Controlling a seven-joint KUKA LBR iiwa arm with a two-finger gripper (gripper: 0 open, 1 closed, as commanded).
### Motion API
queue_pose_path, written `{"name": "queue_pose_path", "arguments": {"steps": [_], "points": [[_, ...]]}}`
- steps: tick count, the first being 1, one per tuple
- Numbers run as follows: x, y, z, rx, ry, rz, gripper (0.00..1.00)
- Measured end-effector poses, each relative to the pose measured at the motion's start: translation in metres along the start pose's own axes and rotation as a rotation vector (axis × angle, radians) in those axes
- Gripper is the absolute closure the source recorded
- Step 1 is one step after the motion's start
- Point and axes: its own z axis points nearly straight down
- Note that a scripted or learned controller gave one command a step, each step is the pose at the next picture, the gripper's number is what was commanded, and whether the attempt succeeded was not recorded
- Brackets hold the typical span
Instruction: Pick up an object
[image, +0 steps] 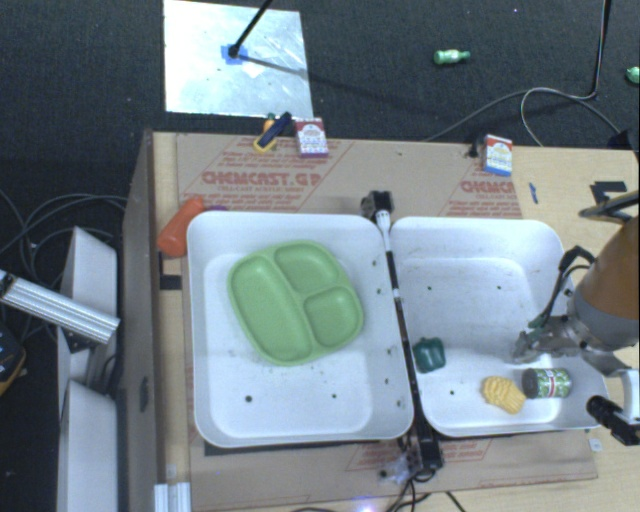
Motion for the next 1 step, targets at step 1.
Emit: {"name": "queue_pose_path", "arguments": {"steps": [1], "points": [[0.0002,0.0011,-0.0104,-0.003,0.000,-0.001,1.00]]}}
